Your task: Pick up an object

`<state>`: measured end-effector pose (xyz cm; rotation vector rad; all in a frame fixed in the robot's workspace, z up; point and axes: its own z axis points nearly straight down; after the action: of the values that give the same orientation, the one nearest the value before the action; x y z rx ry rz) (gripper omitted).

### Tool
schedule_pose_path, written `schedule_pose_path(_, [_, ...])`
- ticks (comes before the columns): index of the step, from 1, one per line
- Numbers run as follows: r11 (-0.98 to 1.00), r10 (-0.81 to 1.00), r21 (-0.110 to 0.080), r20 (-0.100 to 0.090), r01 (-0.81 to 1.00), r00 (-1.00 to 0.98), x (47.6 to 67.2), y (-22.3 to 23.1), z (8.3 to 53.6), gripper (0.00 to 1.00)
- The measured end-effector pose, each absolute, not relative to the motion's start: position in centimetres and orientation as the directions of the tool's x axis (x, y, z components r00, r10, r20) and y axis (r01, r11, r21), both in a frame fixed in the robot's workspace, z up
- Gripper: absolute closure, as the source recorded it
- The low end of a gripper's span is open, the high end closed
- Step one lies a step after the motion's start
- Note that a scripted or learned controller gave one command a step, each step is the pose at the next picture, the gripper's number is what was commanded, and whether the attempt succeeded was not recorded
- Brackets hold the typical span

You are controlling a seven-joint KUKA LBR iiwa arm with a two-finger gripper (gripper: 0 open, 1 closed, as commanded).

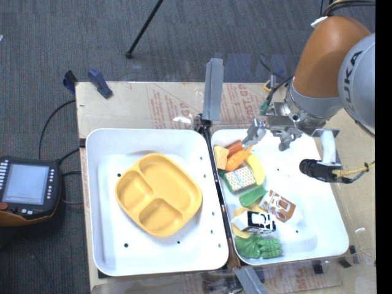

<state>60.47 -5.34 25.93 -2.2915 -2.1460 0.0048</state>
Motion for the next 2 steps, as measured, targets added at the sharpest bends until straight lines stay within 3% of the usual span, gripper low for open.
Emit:
schedule_pose_path(1, [-0.219,0.976,-0.008,-0.002,0.976,0.219,63.6,-8.8,12.0,0.00])
schedule_pose_path(2, [-0.118,0.993,0.019,0.008,0.993,0.118,64.3,-10.0,10.1,0.00])
